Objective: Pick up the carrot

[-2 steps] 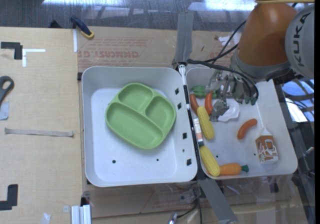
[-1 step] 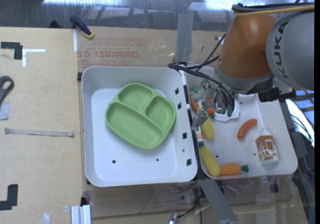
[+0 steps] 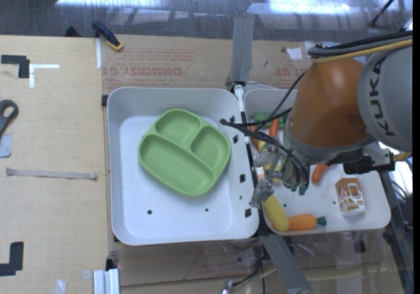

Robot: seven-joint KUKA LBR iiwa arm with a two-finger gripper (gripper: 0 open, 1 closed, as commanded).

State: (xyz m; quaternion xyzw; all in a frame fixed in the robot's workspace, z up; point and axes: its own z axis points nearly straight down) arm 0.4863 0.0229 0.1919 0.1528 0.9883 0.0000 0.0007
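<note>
We judge this to be the approach step: the arm [image 3: 328, 99] is leaning in from the right over the right bin [image 3: 374, 217], and its hand [image 3: 266, 184] hangs low over that bin's left side, close to the wall it shares with the left bin [image 3: 118, 174]. Cables and brackets crowd the wrist, so we cannot tell whether the hand is apart or together, and we see nothing gripped in it.

The carrot [image 3: 303, 222] lies flat near the front edge of the right bin, its green stub pointing right. Its left end sits just beside a corn cob [image 3: 275, 212], which slants up towards the hand (the two may be touching; we cannot say). A small carton [image 3: 349, 195] stands apart to the right, and other orange pieces lie partly under the arm further back, one of them [image 3: 318, 172] beside the wrist.

The left bin holds a green plate [image 3: 185, 151] with three compartments, no part of this task.

Next, in our view, the hand must shift a little right and towards the front edge, line up across the carrot's body, and come down clear of the corn. The front wall leaves little room, so a sloppy descent could nudge the carrot against it.
</note>
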